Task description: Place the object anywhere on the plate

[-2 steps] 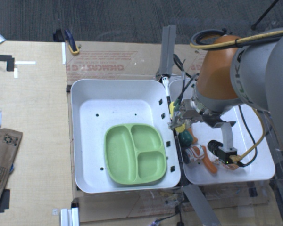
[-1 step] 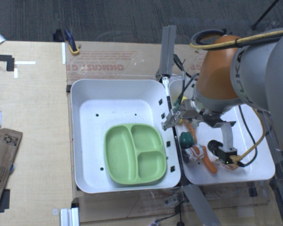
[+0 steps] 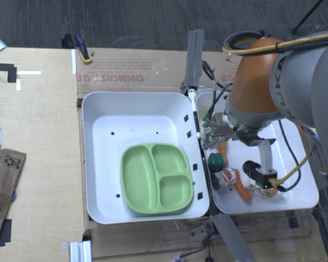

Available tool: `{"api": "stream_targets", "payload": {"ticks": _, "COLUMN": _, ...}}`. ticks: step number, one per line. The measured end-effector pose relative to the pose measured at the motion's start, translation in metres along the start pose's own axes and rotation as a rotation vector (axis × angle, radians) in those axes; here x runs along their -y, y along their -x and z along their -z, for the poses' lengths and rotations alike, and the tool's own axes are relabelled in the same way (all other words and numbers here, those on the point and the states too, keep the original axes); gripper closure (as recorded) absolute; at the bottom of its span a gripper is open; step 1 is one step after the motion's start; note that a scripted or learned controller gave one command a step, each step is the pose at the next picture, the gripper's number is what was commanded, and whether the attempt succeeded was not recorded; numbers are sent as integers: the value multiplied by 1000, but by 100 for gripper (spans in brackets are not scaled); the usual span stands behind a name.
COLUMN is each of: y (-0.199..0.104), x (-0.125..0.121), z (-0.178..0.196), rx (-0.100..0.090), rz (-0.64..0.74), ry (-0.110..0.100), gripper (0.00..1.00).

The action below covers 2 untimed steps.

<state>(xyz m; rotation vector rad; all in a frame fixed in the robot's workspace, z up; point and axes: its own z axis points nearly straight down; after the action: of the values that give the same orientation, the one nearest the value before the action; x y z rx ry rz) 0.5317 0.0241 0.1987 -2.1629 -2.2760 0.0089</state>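
Camera view: claw (image 3: pixel 210 138) state unclear, above right bin (image 3: pixel 295 201) clutter; green plate (image 3: pixel 156 177) in left bin (image 3: pixel 98 146).

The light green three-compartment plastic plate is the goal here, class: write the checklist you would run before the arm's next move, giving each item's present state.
1. Light green three-compartment plastic plate lies flat in the left white bin: ok.
2. Plate compartments free of objects: ok.
3. Objects, including an orange carrot-shaped toy, sit in the right white bin: ok.
4. Gripper is over the right bin: ok.
5. Object between the gripper's fingers: cannot tell.
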Motion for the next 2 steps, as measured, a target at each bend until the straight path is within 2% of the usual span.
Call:
{"api": "stream_targets", "payload": {"ticks": 1, "y": 28, "x": 51, "z": 0, "rx": -1, "rz": 472, "ry": 4, "gripper": 100}}
{"api": "stream_targets", "payload": {"ticks": 2, "y": -30, "x": 52, "z": -8, "rx": -1, "rz": 591, "ry": 4, "gripper": 100}}
